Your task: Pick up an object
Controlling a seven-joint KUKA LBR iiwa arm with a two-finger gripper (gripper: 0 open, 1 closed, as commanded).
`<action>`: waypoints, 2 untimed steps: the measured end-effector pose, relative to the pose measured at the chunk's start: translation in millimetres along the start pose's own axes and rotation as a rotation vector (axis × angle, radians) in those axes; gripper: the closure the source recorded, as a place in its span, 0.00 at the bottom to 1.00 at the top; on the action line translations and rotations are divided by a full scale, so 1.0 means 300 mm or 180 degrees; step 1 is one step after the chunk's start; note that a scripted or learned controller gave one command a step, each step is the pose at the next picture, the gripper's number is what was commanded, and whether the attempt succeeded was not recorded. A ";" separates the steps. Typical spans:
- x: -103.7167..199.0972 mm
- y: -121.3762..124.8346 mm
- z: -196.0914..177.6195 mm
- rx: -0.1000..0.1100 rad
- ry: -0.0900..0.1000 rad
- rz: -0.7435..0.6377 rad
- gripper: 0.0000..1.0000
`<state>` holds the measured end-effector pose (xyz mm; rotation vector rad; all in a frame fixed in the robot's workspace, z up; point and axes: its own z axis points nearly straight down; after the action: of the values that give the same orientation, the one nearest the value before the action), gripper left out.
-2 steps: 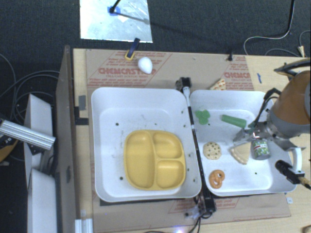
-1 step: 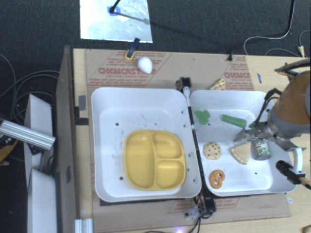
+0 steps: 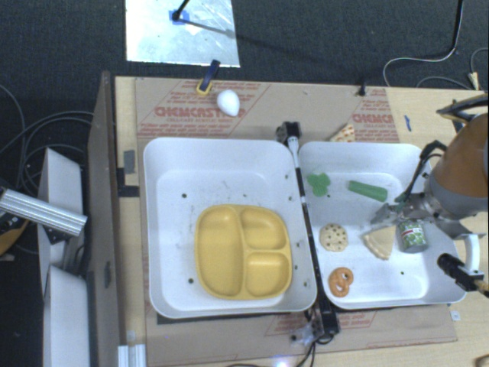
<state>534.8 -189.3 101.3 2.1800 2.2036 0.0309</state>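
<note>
Camera view puts my claw [image 3: 399, 214], grip state unclear, crowded between wedge [image 3: 379, 243] and can [image 3: 413, 236], so I may nudge both.

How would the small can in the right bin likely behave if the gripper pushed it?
The can looks rigid, so it probably won't deform. It seems to lie tilted on its round side, so it may roll. The wedge beside it could get shoved along.

A robotics lab: two white bins [image 3: 229, 167] on a cardboard-covered bench [image 3: 252, 102], loose cables [image 3: 38, 140] on dark carpet [image 3: 61, 29], toy food [image 3: 334, 237] inside
</note>
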 end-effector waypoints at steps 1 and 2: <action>-0.067 0.314 -0.304 0.0072 0.0025 0.0009 0.00; -0.057 0.136 0.075 0.0143 0.0054 0.0037 0.00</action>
<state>576.7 -206.3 80.8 2.2239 2.2219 0.0001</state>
